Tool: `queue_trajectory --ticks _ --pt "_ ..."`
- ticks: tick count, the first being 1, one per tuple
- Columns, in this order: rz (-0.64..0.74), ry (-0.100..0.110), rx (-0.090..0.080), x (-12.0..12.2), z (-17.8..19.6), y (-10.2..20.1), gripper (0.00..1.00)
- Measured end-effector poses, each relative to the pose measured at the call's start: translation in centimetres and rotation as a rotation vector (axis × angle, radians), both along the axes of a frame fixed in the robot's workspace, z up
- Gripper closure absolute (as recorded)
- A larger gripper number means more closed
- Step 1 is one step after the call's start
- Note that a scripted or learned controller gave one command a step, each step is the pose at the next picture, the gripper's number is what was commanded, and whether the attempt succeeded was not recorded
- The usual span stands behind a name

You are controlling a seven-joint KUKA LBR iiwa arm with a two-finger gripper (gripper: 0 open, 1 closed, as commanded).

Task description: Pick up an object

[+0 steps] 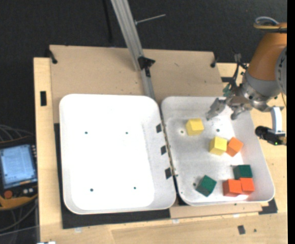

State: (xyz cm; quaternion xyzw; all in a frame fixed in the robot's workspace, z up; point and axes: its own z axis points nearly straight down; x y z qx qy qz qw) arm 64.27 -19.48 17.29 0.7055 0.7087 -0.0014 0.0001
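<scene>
My gripper [224, 111] hangs open over the far part of the right bin [180, 187], its two fingers spread, with nothing between them. A yellow block [194, 126] lies just to its lower left. Nearer the middle sit another yellow block [218, 146] and an orange block [234, 147], touching each other. At the near side lie a dark green block [206, 185], a second green block [242, 171] and two orange blocks [238, 186] side by side.
The left bin [112, 154] lies beside the right one, joined by black clips. A metal pole [129, 32] slants up from the bench behind the bins. A tablet-like pendant [12, 166] sits off the bench at the left.
</scene>
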Motion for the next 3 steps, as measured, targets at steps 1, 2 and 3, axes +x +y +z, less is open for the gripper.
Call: queue_trajectory --ticks 1,2,3 --pt "-0.005 0.001 -0.001 0.1 -5.7 -1.0 0.00" --pt "-0.005 -0.003 -0.002 0.2 -7.5 -1.2 0.00" --pt "-0.003 -0.008 -0.004 0.3 -6.3 -1.3 1.00"
